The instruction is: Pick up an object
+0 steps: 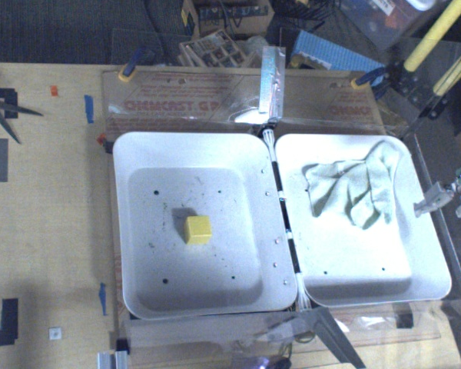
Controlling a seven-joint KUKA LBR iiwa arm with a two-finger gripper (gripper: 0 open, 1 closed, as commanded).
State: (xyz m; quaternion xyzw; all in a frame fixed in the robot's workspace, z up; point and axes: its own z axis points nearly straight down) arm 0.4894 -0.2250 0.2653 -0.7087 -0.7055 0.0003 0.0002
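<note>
Nothing is grasped yet: your gripper [443, 197] sits at the right white bin's [369, 283] edge, and I cannot tell whether it is open. Next, descend on the crumpled pale green cloth [353, 187] nearby.

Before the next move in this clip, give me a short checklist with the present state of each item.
1. Target in view: yellow block lies in the left bin: ok.
2. Block free of neighbours, nothing touching it: ok.
3. Second candidate: crumpled pale cloth in the right bin: ok.
4. Claw at the view's right edge, over the right bin's rim, not above the block: not ok.
5. Claw open or shut: cannot tell.
</note>
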